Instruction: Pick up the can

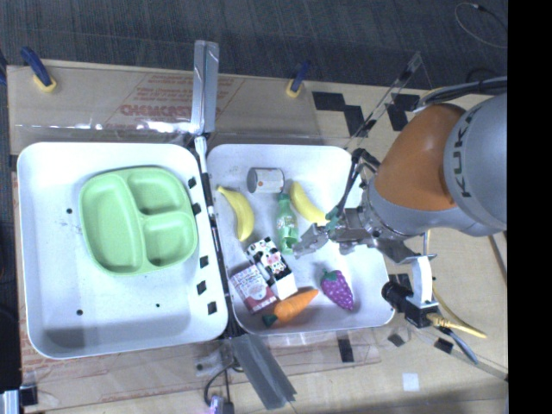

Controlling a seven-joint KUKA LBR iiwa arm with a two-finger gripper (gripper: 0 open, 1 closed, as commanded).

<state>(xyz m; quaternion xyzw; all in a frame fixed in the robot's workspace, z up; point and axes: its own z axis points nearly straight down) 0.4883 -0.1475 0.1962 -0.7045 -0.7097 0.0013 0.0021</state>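
Gripper [312, 240] over right bin [371, 317], can [266, 179] apart, up-left

A green divided plate [140, 219] fills the left bin [34, 257]. In the right bin [373, 310], two bananas [238, 213] [305, 202] flank a green bottle [285, 222]; below the bottle lie a cow-print carton [269, 259], a red packet [252, 285], a carrot [293, 306] and purple grapes [338, 289].
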